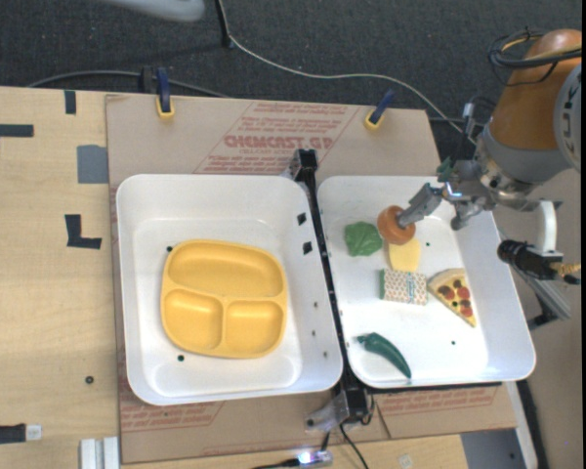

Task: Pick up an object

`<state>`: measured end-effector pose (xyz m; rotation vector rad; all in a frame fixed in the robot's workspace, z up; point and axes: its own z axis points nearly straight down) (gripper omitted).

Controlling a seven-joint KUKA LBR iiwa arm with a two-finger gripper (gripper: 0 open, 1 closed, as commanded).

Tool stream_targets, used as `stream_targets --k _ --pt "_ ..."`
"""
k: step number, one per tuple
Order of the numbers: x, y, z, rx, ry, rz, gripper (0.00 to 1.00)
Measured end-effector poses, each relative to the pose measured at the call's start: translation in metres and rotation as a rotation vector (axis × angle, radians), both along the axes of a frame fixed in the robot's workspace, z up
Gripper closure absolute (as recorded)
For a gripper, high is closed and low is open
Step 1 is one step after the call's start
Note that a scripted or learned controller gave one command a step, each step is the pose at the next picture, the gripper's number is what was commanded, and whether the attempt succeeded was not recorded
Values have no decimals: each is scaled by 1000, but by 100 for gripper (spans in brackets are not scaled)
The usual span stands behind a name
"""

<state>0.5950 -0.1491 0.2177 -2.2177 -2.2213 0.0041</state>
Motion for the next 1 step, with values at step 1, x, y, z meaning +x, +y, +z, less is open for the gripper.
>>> stream_targets --k 1 --pt "1 4 -66 1 6 0 0"
